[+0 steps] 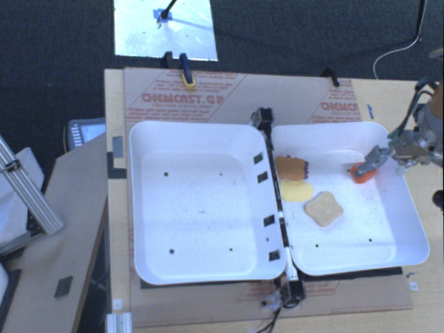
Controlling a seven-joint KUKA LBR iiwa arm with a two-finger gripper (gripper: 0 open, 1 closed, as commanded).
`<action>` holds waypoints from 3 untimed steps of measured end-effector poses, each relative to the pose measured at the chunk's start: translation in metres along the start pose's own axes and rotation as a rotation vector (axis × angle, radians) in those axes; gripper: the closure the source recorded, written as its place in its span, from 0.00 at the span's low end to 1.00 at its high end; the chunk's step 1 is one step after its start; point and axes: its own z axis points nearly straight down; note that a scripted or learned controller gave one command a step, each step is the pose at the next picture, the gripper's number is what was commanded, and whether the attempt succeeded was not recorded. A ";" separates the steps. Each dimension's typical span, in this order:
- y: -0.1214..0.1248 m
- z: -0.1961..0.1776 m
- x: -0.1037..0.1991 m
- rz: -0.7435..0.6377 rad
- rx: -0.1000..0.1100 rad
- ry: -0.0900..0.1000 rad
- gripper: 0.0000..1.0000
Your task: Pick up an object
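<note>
Looking down from the overhead camera, there are two shallow white plastic bins sitting side by side on a wooden bench with a printed cardboard sheet (208, 96) under them. The left bin (149, 151) has just its bare floor with a few small dark dots on it. The right bin (409, 245) is where all the stuff is.

Close to the divider between the bins there's a brown bun-shaped toy with a purple edge (291, 167), and just below it, touching or nearly so, a flat pale-yellow round piece (297, 191). A bit further down and to the right sits a tan toast-shaped slice (324, 209), lying flat and apart from the others.

The grey metal gripper (371, 165) comes in from the right edge and is down over the upper right part of the right bin. A small orange-red object (361, 174) sits right at its fingertips, seemingly resting on the bin floor. Honestly can't tell whether the fingers are spread or closed, or whether they've actually got that orange thing; it's too small and blurry there.

Above the bench, a shiny square metal plate (165, 19) lies on dark carpet.
</note>
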 end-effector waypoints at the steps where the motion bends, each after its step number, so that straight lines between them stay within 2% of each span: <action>1: 0.016 -0.232 0.029 -0.005 -0.021 -0.005 0.00; 2: 0.016 -0.234 0.028 -0.007 -0.007 -0.003 1.00; 3: 0.047 -0.226 0.099 -0.009 -0.002 0.002 1.00</action>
